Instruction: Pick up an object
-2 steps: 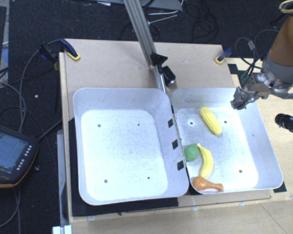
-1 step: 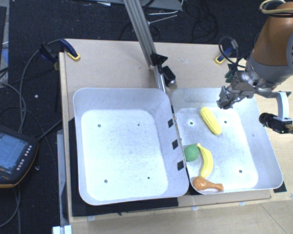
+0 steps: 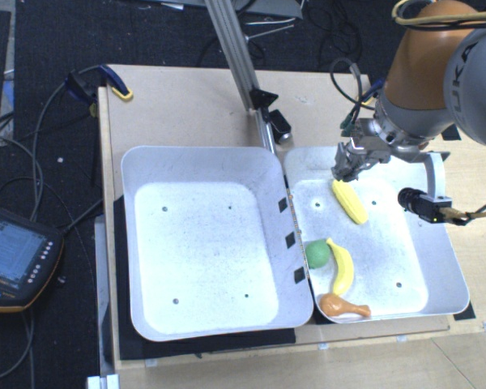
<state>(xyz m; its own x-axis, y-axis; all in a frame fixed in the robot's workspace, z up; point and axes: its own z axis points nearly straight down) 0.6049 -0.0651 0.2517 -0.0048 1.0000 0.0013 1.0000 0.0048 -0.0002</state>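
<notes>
End effector (image 3: 346, 171) at yellow corn (image 3: 350, 201) top end, grip state unclear, right bin (image 3: 437, 258) rear half open, left bin (image 3: 138, 217)

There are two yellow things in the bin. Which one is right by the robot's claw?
The straight yellow piece, lying just under the gripper in the right bin. The other, a curved banana, sits lower down beside the green ball.
</notes>
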